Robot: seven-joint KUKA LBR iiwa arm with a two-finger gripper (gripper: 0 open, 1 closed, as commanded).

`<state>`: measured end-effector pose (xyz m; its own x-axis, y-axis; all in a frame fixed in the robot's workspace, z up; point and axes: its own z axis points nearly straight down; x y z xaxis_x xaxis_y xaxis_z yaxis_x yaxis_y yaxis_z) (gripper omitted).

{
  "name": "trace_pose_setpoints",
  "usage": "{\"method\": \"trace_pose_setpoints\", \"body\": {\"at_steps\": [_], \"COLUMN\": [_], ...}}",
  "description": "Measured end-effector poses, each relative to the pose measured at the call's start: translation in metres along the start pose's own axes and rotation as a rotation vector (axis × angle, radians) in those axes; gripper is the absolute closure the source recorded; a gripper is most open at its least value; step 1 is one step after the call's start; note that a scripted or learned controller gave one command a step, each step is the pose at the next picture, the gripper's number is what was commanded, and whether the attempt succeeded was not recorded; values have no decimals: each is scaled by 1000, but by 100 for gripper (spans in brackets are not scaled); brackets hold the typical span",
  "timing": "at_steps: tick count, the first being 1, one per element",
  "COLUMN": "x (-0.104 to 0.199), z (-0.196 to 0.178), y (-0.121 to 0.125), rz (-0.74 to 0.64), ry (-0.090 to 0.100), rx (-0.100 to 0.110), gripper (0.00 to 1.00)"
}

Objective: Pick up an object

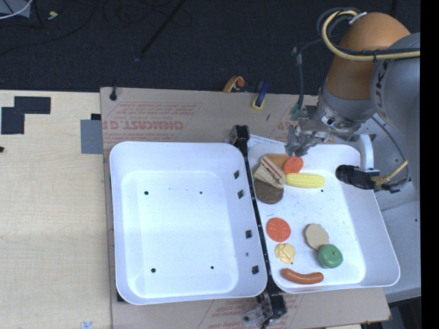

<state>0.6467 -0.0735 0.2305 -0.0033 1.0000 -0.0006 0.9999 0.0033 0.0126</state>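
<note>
Red plastic, the small tomato sits at the upper end of the right bin, touching the sandwich and the corn. My claw hangs just above it; how wide it stands I cannot tell. It looks light, stiff and slick, so I would pinch across its middle.

Gripper low over far end of right bin, just above small red piece. Beside that piece: sandwich, brown disc, corn. Nearer camera: red disc, tan piece, yellow piece, green piece, sausage along near wall. Left bin alongside, on cardboard.
</note>
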Motion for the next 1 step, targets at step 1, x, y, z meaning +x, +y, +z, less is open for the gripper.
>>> {"method": "trace_pose_setpoints", "body": {"at_steps": [1], "x": [107], "z": [-13], "y": [-2], "rz": [-7], "ry": [4], "rx": [13], "gripper": [100]}}
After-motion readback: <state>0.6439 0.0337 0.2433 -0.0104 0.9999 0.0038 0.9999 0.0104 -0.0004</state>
